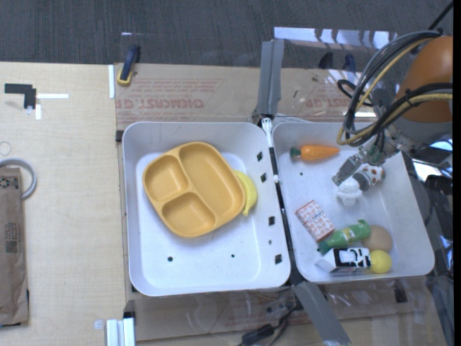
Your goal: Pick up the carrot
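The carrot (318, 152), orange with a green top at its left end, lies flat near the far edge of the right bin (403, 222). My gripper (348, 171) hangs low over that bin, just right of and a little nearer than the carrot's right tip. The two are apart, and nothing shows in the gripper's grasp. Directly below it sits a small white cup (349, 192), with a small spotted object (372, 174) beside the wrist.
The right bin's near half holds a red-and-white box (315, 220), a green bottle (346, 236), a black-and-white item (351, 258), a lemon (380, 262) and a tan lump (380, 238). The left bin (209, 265) holds a yellow divided plate (193, 188) over a banana (249, 192).
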You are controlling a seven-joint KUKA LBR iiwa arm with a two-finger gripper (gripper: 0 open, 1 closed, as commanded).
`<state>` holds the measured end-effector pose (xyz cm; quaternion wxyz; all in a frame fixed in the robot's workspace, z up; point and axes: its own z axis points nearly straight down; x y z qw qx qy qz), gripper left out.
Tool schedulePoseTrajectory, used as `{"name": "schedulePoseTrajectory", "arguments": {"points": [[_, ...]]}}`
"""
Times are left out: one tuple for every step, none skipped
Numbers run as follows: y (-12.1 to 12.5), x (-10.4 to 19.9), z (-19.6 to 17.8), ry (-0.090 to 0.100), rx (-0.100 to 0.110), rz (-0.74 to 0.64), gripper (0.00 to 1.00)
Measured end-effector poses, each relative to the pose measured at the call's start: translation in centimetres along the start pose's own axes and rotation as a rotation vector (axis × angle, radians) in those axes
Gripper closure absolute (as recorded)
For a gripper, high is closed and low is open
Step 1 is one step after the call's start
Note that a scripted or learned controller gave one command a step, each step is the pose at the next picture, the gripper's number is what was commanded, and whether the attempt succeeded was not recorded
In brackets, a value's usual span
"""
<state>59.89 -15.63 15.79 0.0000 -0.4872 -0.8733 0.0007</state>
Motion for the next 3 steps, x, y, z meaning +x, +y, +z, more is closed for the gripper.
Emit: {"name": "schedulePoseTrajectory", "arguments": {"points": [[0.2,0.5,0.8,0.000,-0.001,-0.186,0.00],[4.4,-2.3,-0.6,-0.002,-0.003,-0.158,0.00],[3.4,-2.3,0.8,-0.002,-0.003,-0.438,0.00]]}}
